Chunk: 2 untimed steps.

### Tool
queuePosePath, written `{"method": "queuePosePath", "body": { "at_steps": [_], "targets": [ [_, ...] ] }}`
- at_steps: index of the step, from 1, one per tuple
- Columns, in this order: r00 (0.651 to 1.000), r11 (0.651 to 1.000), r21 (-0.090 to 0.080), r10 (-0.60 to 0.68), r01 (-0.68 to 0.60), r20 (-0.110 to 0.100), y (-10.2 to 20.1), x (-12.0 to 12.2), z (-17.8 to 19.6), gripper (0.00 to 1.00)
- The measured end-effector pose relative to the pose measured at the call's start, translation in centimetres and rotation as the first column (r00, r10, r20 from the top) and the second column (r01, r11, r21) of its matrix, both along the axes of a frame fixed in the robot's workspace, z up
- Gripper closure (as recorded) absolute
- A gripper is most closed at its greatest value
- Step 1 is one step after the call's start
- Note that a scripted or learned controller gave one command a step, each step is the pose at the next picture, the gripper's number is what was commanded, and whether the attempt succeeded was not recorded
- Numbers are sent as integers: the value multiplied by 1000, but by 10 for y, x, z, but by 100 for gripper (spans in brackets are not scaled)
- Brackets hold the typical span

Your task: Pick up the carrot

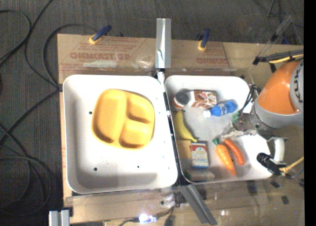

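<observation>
Lying in the right bin (245,85), near its front: two carrots (226,157), side by side, not yet lifted. Hovering just beyond them, the hand (238,130); spread or pressed together, cannot tell. Sharing that bin: one banana (183,127), one small carton (199,154), one blue bottle (221,109). Sitting in the left bin (79,165): one yellow tray (124,118).

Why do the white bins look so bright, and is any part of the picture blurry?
In the camera view, overhead light washes out the left bin and right bin, dulling the rims; the yellow tray casts a soft shadow; the carrot reads fairly clearly, but the end effector and small packages look soft and smeared.
</observation>
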State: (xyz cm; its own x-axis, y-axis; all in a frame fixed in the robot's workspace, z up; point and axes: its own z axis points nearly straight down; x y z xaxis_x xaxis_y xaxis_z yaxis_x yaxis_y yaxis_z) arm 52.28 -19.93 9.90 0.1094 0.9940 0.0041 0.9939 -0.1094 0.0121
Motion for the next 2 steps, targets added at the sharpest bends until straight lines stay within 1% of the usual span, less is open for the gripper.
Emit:
{"method": "queuePosePath", "body": {
  "at_steps": [1,2],
  "targets": [
    [1000,1000,0,0,0,0,0,0,0,0],
    [995,995,3,-100,100,-7,4,9,-10,0]
  ]
}}
